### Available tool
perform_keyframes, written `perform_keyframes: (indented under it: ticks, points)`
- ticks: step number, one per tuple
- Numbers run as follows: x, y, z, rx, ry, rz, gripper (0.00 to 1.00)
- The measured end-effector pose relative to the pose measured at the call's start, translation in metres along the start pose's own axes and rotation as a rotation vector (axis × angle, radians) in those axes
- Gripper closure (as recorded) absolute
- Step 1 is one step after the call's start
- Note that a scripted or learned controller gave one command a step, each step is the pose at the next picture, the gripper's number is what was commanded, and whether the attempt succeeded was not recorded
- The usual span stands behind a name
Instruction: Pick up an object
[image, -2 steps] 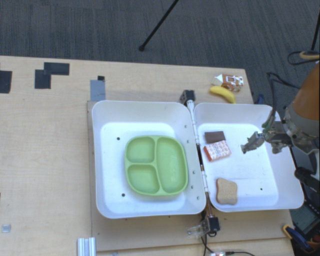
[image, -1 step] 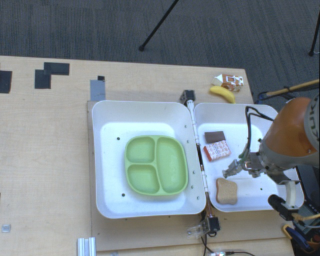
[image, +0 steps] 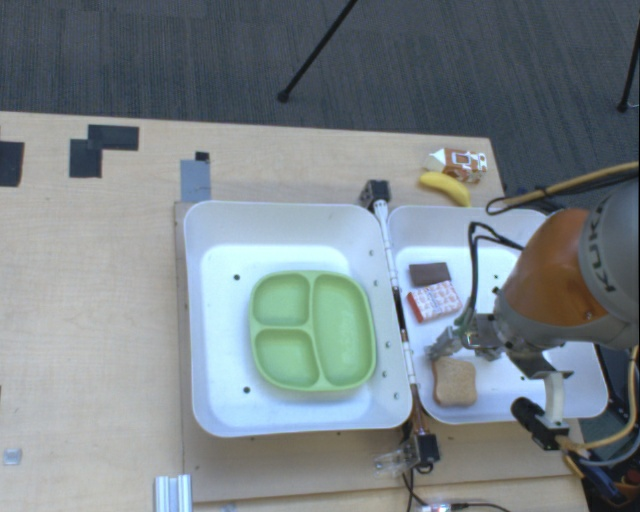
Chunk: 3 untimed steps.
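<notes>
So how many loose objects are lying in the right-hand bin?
3: a brown block at the back, a red patterned packet just in front, a tan slice nearest. The arm may hide more.

The left bin (image: 200, 300) carries a green divided plate (image: 312, 330) across its middle, leaving bare white floor in a band along its left wall and at its corners. In the right bin (image: 500, 225), a dark brown block (image: 429, 273), a red-and-white packet (image: 434, 300) just below it and a tan slice of bread (image: 455, 381) line the left side, close to the ridge where the two bins meet. The grey-and-orange arm (image: 560, 275) covers the bin's centre and right, its hand (image: 452, 343) low between packet and bread. Open white floor shows along the top of the right bin. On the counter (image: 90, 330) beyond, a banana (image: 444, 186) and a small wrapped item (image: 462, 160) lie near the bin's far rim.
</notes>
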<state>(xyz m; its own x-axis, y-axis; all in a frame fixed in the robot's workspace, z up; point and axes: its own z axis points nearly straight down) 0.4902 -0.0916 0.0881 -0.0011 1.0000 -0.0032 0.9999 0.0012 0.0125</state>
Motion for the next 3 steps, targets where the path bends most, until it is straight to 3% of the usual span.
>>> perform_keyframes:
  ticks: [1, 2, 3]
  points:
    - [0.001, 0.003, -0.012, -0.007, 0.001, -0.002, 1.00]
    - [0.001, 0.002, -0.011, -0.005, 0.002, -0.002, 0.00]
    - [0.001, 0.004, -0.022, -0.008, 0.002, -0.004, 1.00]
